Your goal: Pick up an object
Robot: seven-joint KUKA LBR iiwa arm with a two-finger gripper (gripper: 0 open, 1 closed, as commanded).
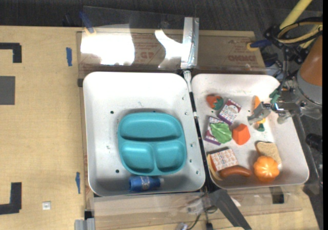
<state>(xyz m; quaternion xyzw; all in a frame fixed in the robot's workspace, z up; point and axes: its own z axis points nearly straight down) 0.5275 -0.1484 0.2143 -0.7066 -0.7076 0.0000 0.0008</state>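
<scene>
Two shallow white bins sit side by side on a tan surface (41, 137). Left bin (97, 101) holds a teal divided tray (151, 143). Right bin (294, 147) holds toy food, including an orange block (241, 134). Above its right edge hovers the claw (262, 112), grip state unclear.

Teal tray (151, 142) and blue can (145, 183) in left bin (97, 121)

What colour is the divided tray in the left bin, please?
Teal blue; the divided tray shows plainly in the camera view.
</scene>
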